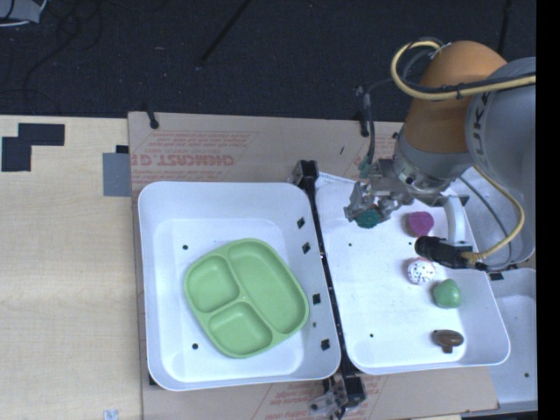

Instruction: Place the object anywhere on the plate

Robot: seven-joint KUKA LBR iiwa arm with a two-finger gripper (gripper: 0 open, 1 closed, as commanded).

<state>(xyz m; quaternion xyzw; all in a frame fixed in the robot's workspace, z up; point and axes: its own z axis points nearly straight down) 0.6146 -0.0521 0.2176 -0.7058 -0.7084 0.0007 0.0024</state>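
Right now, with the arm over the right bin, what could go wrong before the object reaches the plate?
1. The teal object sits at the gripper, but a firm hold cannot be confirmed; it may drop on lifting.
2. The green plate lies in the left bin, so the carry must cross the raised divider and might clip it.
3. The purple object and speckled ball lie close by and could get knocked.

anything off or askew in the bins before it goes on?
One thing: the green plate sits rotated in the left bin, its edges at a slant to the bin walls. It lies flat and looks intact. In the right bin the small objects are scattered loosely, none spilled over the rim. The gripper hovers by a teal object.
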